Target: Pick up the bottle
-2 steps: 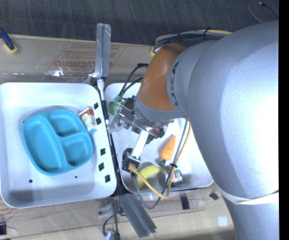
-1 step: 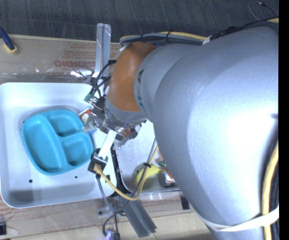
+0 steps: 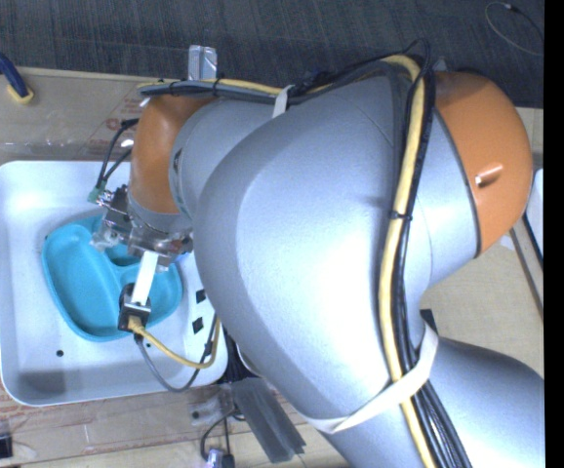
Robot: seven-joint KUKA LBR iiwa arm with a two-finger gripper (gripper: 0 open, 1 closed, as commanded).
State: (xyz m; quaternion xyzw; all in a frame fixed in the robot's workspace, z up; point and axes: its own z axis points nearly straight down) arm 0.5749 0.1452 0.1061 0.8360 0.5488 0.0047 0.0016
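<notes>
A light blue, rounded plastic object (image 3: 79,283), apparently the bottle, lies on its side in the left white bin (image 3: 19,261). My gripper (image 3: 126,237) hangs directly over the object's right part, below the orange wrist band (image 3: 155,159), and hides that part of it. Whether the gripper touches the blue object cannot be made out from this angle.
The arm's big grey body (image 3: 341,261) spreads over the middle and right of the view and covers the right bin. A yellow cable (image 3: 177,356) loops down near the left bin's front rim. A blue clamp (image 3: 11,76) sits at the bench's back left corner.
</notes>
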